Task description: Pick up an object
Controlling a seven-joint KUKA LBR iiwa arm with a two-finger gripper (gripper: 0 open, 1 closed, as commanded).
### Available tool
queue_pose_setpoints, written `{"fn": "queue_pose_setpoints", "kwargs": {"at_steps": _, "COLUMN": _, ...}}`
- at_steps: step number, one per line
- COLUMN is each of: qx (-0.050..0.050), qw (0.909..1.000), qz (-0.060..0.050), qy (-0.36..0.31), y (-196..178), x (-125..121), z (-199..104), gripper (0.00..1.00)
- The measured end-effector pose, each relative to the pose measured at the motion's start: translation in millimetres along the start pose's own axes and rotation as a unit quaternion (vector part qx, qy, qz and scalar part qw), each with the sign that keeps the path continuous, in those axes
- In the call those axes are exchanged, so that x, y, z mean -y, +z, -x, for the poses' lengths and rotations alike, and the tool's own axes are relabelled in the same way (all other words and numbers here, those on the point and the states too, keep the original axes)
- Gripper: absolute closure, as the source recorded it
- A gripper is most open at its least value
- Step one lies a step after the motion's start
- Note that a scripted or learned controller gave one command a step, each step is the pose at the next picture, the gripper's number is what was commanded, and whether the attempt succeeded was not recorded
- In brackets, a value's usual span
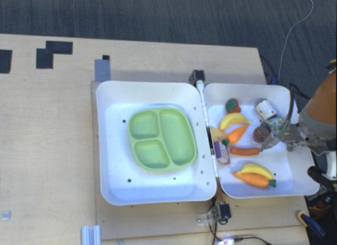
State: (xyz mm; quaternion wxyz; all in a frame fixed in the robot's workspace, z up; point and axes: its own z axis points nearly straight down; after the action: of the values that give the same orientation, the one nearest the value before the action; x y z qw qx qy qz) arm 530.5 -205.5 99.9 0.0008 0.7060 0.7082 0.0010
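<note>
At the near end of the right bin lie a banana and, touching it on the near side, an orange carrot with a green tip — both look like light, hard plastic toy food, smooth and rounded, so they would likely slip unless taken across the narrow middle. A little farther in rests a red sausage-shaped piece, slim and straight, probably the easiest to pinch across its width. Just beyond it a second carrot leans against a second banana, crowded together, which I judge makes a clean hold awkward. The gripper sits low at the right side of this bin, beside a dark reddish round piece; whether it is open or closed I cannot tell. Farther still are a small white can and a red-and-green fruit. The left bin on the table carries a green divided plate.
</note>
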Motion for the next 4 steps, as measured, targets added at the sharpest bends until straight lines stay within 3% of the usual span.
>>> {"fn": "queue_pose_setpoints", "kwargs": {"at_steps": 1, "qx": 0.002, "qw": 1.0000, "qz": 0.004, "qy": 0.000, "y": 12, "x": 40, "z": -61, "gripper": 0.00}}
{"fn": "queue_pose_setpoints", "kwargs": {"at_steps": 2, "qx": 0.002, "qw": 1.0000, "qz": 0.008, "qy": -0.001, "y": 1, "x": 38, "z": -61, "gripper": 1.00}}
{"fn": "queue_pose_setpoints", "kwargs": {"at_steps": 3, "qx": 0.002, "qw": 1.0000, "qz": 0.007, "qy": -0.001, "y": 1, "x": 38, "z": -61, "gripper": 0.00}}
{"fn": "queue_pose_setpoints", "kwargs": {"at_steps": 4, "qx": 0.002, "qw": 1.0000, "qz": 0.005, "qy": 0.000, "y": 12, "x": 40, "z": -122, "gripper": 0.00}}
